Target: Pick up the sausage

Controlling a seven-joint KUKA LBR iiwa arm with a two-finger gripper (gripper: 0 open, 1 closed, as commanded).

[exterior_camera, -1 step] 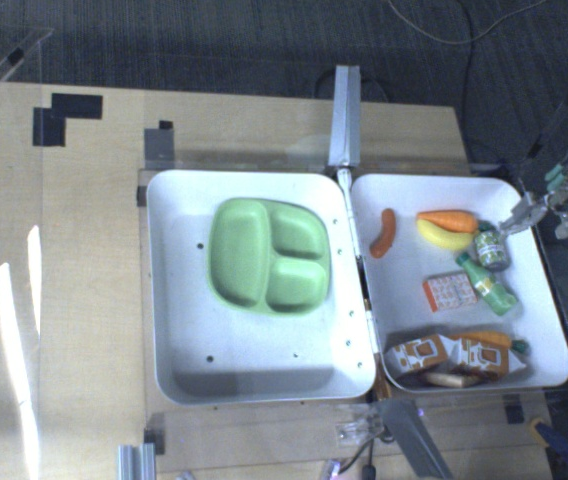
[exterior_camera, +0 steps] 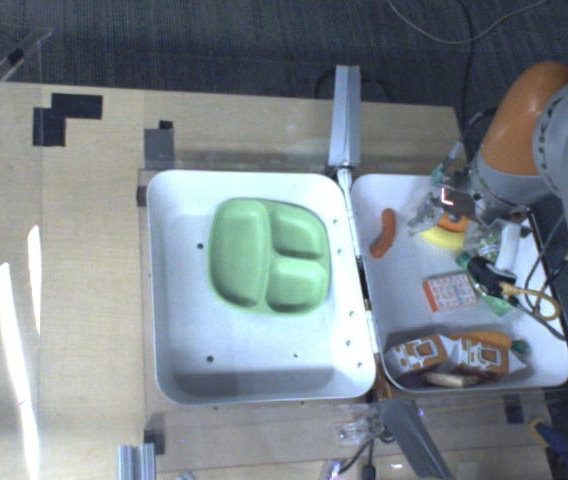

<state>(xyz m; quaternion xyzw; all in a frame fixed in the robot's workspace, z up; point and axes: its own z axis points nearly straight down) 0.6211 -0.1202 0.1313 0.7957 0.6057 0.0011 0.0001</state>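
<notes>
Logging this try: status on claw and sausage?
Claw over right bin, far side. Sausage lies loose beside it, ungrasped. Path clear.

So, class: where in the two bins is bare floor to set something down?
Left bin: a strip in front of the green tray, and a narrower one to its left. Right bin: the patch between sausage, red card and packets. Crowded by the hand.

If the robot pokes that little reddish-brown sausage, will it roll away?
Probably a bit. The small reddish-brown sausage looks round and smooth, so a sideways nudge could roll it across the flat white right-hand bin. It lies alone on bare floor, with nothing beside it to stop it. It looks small, so likely light.
</notes>
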